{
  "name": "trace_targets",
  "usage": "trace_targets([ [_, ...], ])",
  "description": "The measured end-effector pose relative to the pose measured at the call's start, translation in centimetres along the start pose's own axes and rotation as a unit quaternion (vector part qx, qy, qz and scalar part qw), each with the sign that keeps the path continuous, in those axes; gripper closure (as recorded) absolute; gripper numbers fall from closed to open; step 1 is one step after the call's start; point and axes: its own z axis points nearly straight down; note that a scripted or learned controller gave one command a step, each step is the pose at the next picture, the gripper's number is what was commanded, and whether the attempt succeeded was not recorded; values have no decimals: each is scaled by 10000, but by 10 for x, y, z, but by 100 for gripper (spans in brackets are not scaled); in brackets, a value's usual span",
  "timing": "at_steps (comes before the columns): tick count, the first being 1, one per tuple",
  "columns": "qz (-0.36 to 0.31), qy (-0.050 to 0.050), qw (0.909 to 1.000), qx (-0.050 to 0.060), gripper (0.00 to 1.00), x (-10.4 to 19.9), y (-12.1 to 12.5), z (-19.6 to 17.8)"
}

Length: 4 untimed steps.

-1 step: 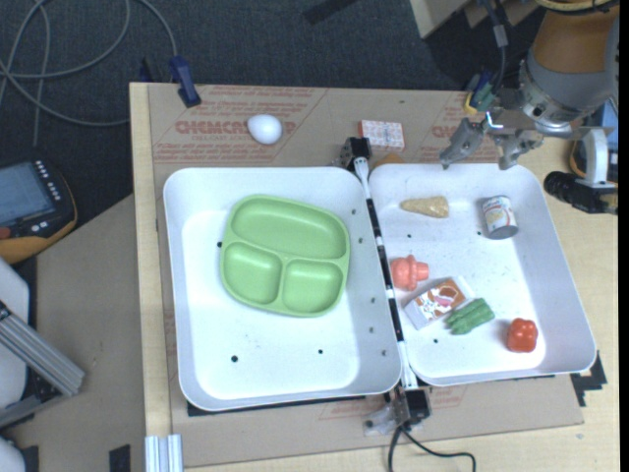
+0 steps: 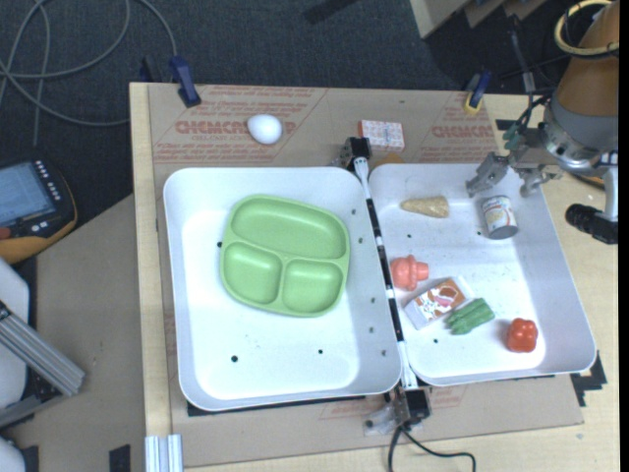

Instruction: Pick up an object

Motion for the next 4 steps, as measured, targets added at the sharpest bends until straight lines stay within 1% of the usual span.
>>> trace_targets([
  [1,-14,43,10000,14,0,-30,9,88],
  [2,-12,-1,10000,-21,100,-33,10,76],
  [3,-6,0,10000,-16,100,49,19,46],
  [4,-6,-3,10000,-33,100,90,-69,-85],
])
